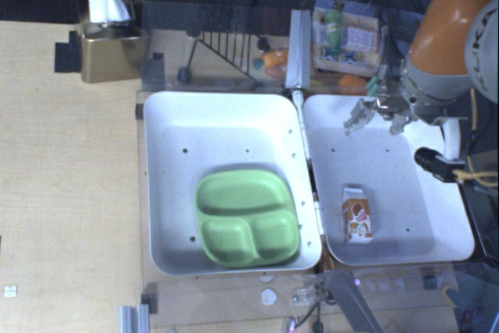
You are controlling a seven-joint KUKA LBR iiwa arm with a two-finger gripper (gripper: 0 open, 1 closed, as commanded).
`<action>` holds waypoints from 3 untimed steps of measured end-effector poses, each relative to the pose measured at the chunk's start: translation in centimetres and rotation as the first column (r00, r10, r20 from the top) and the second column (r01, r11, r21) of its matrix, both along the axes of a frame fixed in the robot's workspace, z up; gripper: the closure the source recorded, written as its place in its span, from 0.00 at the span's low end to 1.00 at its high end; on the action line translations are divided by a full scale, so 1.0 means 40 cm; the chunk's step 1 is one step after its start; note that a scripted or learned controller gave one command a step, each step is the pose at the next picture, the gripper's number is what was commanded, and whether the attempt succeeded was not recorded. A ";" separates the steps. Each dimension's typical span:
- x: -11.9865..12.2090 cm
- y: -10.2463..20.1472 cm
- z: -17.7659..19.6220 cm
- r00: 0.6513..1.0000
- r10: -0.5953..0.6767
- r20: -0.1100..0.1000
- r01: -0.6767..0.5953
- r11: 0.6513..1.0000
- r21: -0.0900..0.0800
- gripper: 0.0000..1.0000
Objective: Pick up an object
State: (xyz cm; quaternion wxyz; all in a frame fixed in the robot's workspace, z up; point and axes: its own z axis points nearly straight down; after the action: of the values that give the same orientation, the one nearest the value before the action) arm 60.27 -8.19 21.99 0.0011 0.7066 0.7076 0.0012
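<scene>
A small carton point(357, 216) with a brown and white print lies in the right bin point(421, 246), near its front left. A green plate point(247, 216) with three compartments rests in the left bin point(171, 168). My gripper point(378, 118) hangs above the back of the right bin, well behind the carton. Its fingers point(357, 118) are spread apart with nothing between them.
Behind the bins stand a wire rack point(226, 51), a colourful box point(345, 37) and an orange item point(274, 58). A brass-coloured tissue box point(107, 39) sits at the back left on the wooden bench point(62, 191). The grey divider point(296, 51) runs between the bins.
</scene>
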 end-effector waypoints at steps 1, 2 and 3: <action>0.161 -0.133 -0.039 1.000 0.015 0.000 -0.015 1.000 -0.001 0.00; 0.128 -0.096 0.061 0.994 0.110 0.001 -0.110 0.994 -0.002 0.00; 0.140 -0.153 -0.290 0.984 0.176 -0.001 -0.176 0.984 -0.001 0.00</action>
State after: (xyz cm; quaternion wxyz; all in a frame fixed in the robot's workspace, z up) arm 65.87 -14.31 10.39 0.0009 0.6414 0.7672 0.0007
